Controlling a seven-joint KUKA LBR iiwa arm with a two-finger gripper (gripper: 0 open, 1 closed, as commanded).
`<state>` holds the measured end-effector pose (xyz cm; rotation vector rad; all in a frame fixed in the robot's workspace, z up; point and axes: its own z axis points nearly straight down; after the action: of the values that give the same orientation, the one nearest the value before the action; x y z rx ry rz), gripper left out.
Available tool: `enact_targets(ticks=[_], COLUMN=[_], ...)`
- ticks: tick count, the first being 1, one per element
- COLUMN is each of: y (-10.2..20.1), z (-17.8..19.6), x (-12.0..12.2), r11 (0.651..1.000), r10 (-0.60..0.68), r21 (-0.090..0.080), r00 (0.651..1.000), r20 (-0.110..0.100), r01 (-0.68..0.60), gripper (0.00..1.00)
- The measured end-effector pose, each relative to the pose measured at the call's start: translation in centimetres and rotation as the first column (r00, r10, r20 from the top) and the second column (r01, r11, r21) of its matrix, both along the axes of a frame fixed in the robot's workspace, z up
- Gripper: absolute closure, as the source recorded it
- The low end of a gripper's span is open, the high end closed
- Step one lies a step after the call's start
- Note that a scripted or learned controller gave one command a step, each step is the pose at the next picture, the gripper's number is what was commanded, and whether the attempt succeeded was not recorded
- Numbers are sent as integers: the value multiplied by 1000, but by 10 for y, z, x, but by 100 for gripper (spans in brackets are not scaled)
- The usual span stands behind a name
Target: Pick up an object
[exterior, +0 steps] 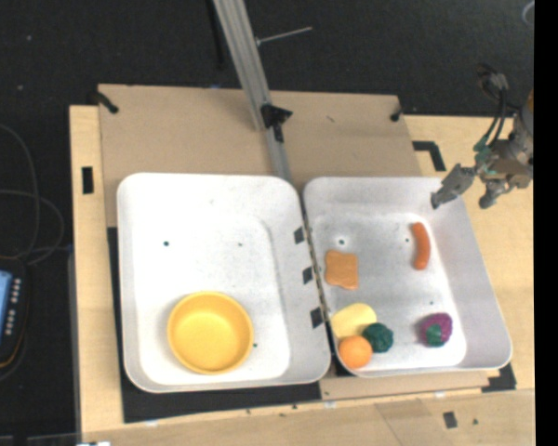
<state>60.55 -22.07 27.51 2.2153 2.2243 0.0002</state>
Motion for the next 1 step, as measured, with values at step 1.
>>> enact_targets(ticks=[1], y=[-1], z=[0], x=[0], r11=[1000], r10=[0], r21=[-1], r00=[1000], r20=[-1], r01=[0], gripper=[0])
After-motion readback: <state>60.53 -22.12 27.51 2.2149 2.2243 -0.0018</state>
